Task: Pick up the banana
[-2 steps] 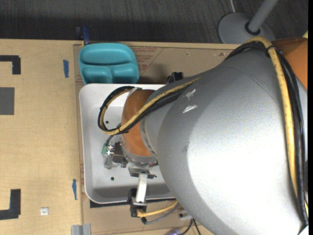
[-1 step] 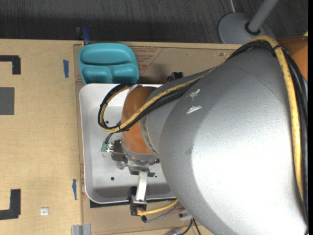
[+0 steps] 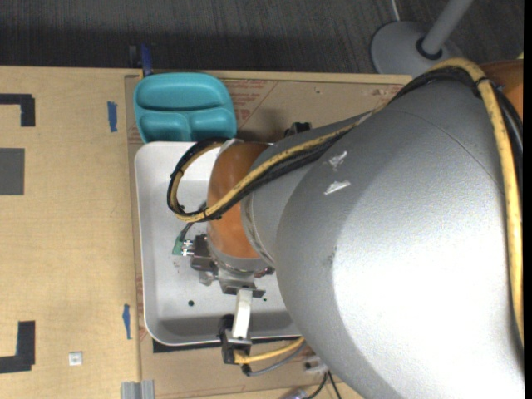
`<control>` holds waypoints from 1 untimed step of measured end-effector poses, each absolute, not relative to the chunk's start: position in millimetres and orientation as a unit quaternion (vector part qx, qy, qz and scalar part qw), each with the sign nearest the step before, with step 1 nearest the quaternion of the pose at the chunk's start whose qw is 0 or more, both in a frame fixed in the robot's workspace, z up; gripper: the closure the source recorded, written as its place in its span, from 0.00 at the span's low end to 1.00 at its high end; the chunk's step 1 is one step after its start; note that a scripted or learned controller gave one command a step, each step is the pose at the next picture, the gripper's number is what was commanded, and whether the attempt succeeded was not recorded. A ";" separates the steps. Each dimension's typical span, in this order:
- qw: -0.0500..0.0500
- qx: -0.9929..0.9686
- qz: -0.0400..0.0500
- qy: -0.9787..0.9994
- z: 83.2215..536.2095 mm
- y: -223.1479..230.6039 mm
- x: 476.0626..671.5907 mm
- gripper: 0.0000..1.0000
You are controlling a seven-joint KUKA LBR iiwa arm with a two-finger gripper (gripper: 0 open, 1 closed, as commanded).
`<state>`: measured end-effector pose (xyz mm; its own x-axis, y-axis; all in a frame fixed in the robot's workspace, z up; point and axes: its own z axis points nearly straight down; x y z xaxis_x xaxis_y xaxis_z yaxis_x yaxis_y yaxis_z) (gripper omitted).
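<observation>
Looming over the white bin (image 3: 158, 306), the grey arm (image 3: 391, 239) hides its own working end; nobody can tell if anything is held. A banana isn't visible past the bin's teal block (image 3: 184, 106), so a blind grab may miss.

the arm (image 3: 399, 248) has a smooth grey shell with a soft satin sheen, and its orange band (image 3: 226, 206) looks glossy. the white bin (image 3: 158, 248) is smooth, faintly shiny plastic. the teal object (image 3: 184, 106) at upper left looks matt moulded plastic. the surface (image 3: 66, 223) is matt tan, cardboard-like.
</observation>
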<state>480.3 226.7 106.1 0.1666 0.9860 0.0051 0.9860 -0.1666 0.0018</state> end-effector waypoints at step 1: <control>0.001 -0.764 -0.003 -0.646 116.1 227.2 480.5 1.00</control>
<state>480.5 227.2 116.1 0.1660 0.9861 0.0056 0.9861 -0.1660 0.0023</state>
